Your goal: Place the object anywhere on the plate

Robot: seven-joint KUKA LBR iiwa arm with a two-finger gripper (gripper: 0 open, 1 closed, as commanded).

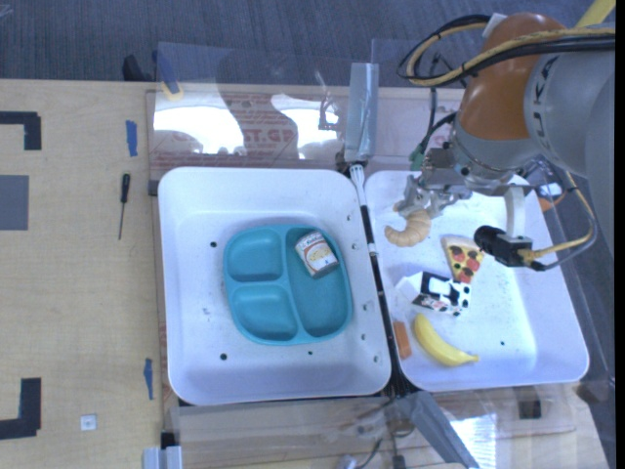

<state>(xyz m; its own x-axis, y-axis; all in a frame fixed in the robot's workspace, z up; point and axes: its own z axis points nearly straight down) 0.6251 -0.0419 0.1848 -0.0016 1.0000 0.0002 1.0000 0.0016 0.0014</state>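
The banana (441,343) lies nearest the camera, in the right bin (557,345) toward its 6 o'clock edge, long axis running roughly 10 to 4 o'clock. Just beside it at 9 o'clock sits a small orange carrot-like piece (402,340), near the bin's left wall. Above the banana, toward 12 o'clock, rests a small black-and-white item (441,294), and beyond that a pizza slice (462,259) with its tip pointing toward 6 o'clock.

The croissant (410,229) lies in the right bin's 10 o'clock quarter — a curved piece, long axis roughly 8 to 2 o'clock, its lower end pointing toward the divider between the bins. The gripper (422,203) sits directly over its upper end; fingers point down onto the croissant and appear to touch or straddle it, but whether the croissant is actually between them cannot be told, nor whether they are wide or narrow.

The left bin (186,262) holds the teal plate (259,296), three compartments. A small can (316,254) lies tilted in the long right-hand compartment, at the plate's 1 o'clock — label up.

The croissant and the plate are well apart, in separate bins.
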